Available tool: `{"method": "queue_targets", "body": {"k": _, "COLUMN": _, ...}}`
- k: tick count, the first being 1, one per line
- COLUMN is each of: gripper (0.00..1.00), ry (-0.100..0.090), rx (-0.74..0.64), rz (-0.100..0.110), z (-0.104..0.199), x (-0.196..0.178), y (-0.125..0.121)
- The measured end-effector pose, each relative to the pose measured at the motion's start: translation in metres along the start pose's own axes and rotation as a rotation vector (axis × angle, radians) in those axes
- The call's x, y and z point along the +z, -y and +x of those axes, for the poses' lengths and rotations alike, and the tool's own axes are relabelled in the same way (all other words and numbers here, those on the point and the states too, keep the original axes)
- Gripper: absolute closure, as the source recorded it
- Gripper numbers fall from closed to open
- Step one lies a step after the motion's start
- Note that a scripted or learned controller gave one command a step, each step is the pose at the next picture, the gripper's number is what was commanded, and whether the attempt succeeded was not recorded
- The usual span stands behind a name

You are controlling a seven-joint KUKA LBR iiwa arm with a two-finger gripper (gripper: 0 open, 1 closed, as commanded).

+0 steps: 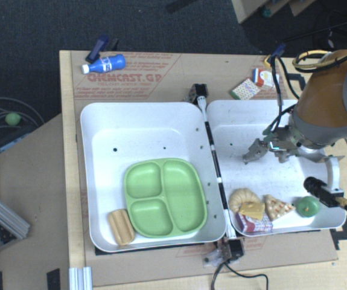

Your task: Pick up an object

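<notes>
Camera view, nearest edge first: the right bin (221,116) holds a croissant (243,199), a pizza slice (277,208) and a green apple (308,206) crowded along its front wall. Beyond them the pincer (253,152) hangs released and empty over bare floor; a descent here would likely close on nothing. The left bin (95,125) holds a green tray (163,196) and a bread piece (120,226).
</notes>
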State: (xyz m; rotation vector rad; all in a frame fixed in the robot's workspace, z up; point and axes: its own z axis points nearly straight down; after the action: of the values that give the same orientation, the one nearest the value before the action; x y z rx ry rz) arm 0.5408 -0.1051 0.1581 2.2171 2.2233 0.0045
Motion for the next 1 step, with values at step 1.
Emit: {"method": "queue_targets", "body": {"k": 1, "gripper": 0.0, "ry": 0.0, "rx": 0.003, "rz": 0.006, "z": 0.0055, "x": 0.0612, "y": 0.0628}}
